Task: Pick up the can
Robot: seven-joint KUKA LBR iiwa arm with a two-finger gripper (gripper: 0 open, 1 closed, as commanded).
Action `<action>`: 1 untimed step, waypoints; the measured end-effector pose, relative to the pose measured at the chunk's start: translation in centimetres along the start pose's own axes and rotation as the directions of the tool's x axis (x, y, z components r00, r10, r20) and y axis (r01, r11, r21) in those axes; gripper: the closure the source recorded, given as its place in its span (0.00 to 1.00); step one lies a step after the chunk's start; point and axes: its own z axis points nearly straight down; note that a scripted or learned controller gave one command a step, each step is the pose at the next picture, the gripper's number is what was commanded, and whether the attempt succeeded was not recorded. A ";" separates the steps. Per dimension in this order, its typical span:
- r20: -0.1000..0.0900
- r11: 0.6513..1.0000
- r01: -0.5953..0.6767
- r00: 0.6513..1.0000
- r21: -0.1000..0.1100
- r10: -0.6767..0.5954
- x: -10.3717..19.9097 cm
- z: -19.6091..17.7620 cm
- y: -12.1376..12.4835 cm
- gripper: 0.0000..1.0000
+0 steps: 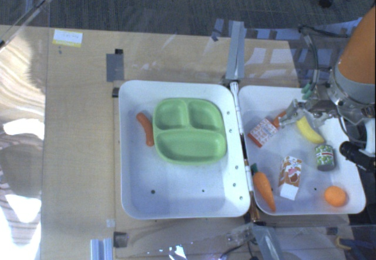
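Two white bins side by side on the wooden surface (pixel 76 153). The right bin (pixel 352 209) is crowded. Can (pixel 325 156), small with a green label, stands near its right wall, with bare floor on its left. Banana (pixel 308 129) lies just above-left of the can; orange (pixel 335 196) below it near the front right corner. Carton (pixel 290 177) left of the can, tilted. Red-and-white packet (pixel 263 132) toward the dividing edge; carrot (pixel 264 189) along that same edge. Arm enters from right; claw (pixel 298 110) hangs over the bin's upper part beside the banana, apart from the can; cannot tell its spread. Left bin (pixel 135 194): green divided plate (pixel 190 130), sausage (pixel 145 128) beside it, front half open.
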 end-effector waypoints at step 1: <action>0.001 0.997 -0.082 0.997 -0.008 0.082 -2.2 15.0 -3.9 0.00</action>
